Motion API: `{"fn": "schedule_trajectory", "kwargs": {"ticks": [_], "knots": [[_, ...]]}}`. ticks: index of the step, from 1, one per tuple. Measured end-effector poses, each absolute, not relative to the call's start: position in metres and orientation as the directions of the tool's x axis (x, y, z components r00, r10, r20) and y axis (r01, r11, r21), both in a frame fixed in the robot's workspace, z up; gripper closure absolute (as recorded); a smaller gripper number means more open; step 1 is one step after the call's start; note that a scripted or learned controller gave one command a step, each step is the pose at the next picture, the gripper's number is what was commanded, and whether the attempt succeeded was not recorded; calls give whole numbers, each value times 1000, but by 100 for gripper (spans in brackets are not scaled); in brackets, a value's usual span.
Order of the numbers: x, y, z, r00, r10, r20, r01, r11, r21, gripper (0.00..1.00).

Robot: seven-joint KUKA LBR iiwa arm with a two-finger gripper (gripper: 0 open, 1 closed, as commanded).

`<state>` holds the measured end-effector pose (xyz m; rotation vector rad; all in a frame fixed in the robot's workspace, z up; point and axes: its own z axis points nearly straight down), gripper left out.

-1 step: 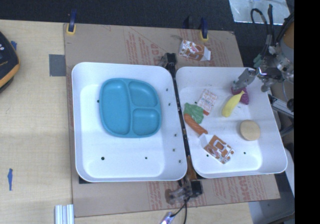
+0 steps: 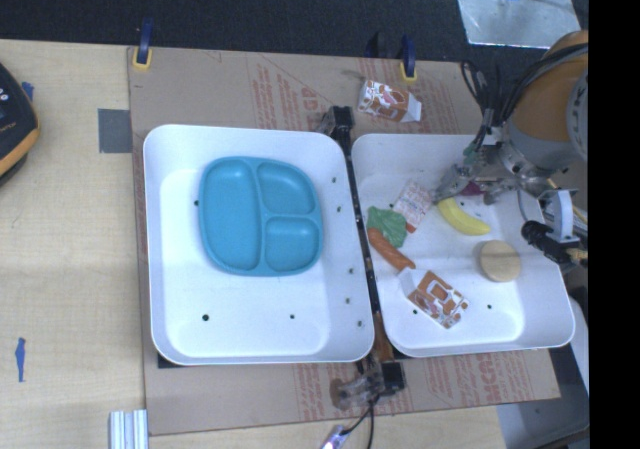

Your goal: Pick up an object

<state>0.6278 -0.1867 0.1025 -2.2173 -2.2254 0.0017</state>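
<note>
Banana (image 2: pixel 464 217) is located just below the gripper (image 2: pixel 478 177), long axis crosswise; finger opening cannot be determined.

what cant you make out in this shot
- Gripper, camera view: too small and cluttered to tell whether the fingers are open or shut.
- Arm: cut off by the right edge.
- Packet print: too small to read.
- Banana: near end overlapped by the gripper.
</note>
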Motion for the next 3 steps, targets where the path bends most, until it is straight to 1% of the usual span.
{"fn": "schedule_trajectory", "kwargs": {"ticks": [1, 2, 3], "knots": [[656, -172, 95, -1, 1000, -1, 1000, 1, -6, 0], [654, -172, 102, -3, 1000, 2, 1000, 3, -16, 100], [644, -129, 176, -5, 1000, 1, 1000, 5, -1, 100]]}}
